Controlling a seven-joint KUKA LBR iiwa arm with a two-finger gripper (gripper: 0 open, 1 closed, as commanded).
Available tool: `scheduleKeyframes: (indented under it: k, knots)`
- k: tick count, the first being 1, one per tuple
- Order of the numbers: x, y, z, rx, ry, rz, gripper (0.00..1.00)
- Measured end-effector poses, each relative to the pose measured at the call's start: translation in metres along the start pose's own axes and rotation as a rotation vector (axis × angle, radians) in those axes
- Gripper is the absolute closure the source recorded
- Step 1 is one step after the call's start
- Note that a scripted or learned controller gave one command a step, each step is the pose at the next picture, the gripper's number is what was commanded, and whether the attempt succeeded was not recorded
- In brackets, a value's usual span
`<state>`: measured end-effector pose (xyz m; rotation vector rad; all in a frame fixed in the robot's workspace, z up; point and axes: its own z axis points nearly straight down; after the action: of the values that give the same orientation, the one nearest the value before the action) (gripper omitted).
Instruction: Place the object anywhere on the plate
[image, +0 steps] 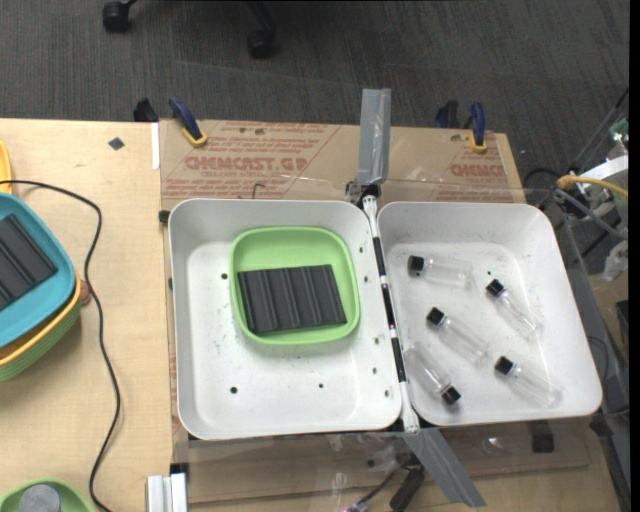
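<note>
Leftmost, a stack of teal and yellow plates (35, 290) sits on the counter (120, 200). Next, the left bin (200, 400) holds a green plate (295, 285) with a dark ribbed insert (292, 298). Beside it, the right bin (560, 300) holds five clear, black-capped vials (470, 340), scattered apart, none on the plate.

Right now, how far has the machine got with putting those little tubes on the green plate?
Nothing looks done yet. The green plate in the left bin carries only a dark ribbed pad, no tube. Nothing is in hand. All five clear tubes with black caps, such as this tube, lie in the right bin. What is left: picking up a tube, carrying it over and setting it on the plate.
</note>
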<state>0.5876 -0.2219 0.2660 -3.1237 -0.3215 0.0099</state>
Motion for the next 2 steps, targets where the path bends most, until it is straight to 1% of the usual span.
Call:
scheduleKeyframes:
  k: [1, 2]
  knots:
    - [-0.012, -0.003, 0.008, 0.0, 0.0, 0.004, 0.0]
    - [-0.006, -0.001, -0.059, -0.001, 0.002, 0.0, 0.0]
